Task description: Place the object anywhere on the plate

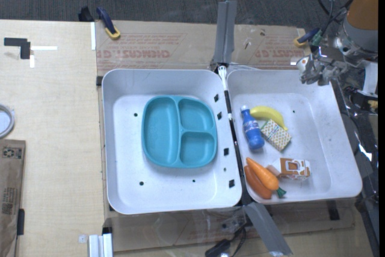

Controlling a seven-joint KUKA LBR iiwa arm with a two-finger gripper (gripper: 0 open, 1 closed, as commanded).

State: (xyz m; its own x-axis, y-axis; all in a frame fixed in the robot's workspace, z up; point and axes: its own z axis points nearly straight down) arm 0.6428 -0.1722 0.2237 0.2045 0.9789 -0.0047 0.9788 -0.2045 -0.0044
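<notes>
Two white bins: the left one (114, 147) holds a teal divided plate (179, 131); the pincer (317, 71), its state unclear, hovers at the right bin's (328, 147) far corner.

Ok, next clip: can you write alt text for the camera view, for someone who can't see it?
Two white bins sit side by side: the left bin holds a blue divided plate, while the right bin holds a banana, a blue bottle, a patterned packet, two carrots and a small carton. The arm's pincer hangs over the right bin's far corner.
</notes>
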